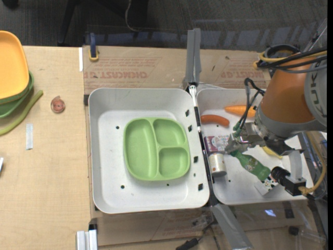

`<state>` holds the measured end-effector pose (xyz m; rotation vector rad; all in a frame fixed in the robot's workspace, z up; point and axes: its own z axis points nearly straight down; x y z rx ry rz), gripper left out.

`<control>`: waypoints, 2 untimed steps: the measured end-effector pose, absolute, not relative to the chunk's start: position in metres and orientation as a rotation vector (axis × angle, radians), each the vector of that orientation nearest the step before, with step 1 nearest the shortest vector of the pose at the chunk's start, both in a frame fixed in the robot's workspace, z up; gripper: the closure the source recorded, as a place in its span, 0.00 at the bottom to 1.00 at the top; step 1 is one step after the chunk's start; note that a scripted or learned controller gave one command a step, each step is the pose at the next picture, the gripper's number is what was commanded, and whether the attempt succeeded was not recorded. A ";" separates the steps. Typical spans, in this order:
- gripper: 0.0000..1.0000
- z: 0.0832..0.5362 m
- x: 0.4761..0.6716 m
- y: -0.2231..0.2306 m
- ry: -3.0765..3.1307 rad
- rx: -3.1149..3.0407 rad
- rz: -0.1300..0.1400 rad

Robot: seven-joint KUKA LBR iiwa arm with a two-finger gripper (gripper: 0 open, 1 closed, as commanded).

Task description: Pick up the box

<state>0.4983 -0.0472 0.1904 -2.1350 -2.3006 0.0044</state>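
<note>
Box [215,142] is what I take the flat purple-and-white packet to be. It lies in the right bin [234,191], at its left side, close against the wall shared with the left bin [104,155]. The arm [289,95] leans in from the right with the gripper [237,140] low over the bin, just right of the box, probably lined up for a grab. Wrist and cables hide its tip, so I cannot tell whether it is spread or closed, and nothing is seen held in it.

The box is crowded. A can [216,164] lies just near of it, seemingly touching. A green bottle [254,165] slants away on the near right. A red sausage [214,120] lies just beyond the box, a carrot [237,109] farther still, and a banana [270,151] sits under the wrist. The wall, the can and the box's flatness could spoil the grip. A green tray [156,149] sits in the left bin.
</note>
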 end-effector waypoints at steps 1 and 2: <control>1.00 0.190 0.545 0.009 -2.440 -1.978 0.004; 1.00 0.267 0.565 -0.007 -2.611 -1.748 0.003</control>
